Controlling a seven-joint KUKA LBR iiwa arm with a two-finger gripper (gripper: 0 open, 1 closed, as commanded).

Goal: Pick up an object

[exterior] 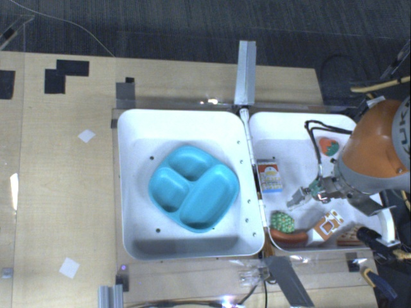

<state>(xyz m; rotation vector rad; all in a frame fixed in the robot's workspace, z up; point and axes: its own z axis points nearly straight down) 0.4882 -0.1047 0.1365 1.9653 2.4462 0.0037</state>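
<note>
So the gripper [307, 195] hangs over the middle of the right bin [289, 133], fingers look spread apart with nothing between them, presumably lining up a grab. Candidates all sit in that bin: a small card box [269, 176] against the divider edge, a green ball [282, 222] and a brown sausage-shaped thing [290, 236] in the near-left corner, an orange-white box [329, 226] along the near edge. The left bin [138, 140] carries a blue divided tray [194, 188], probably too bulky for these fingers.
</note>
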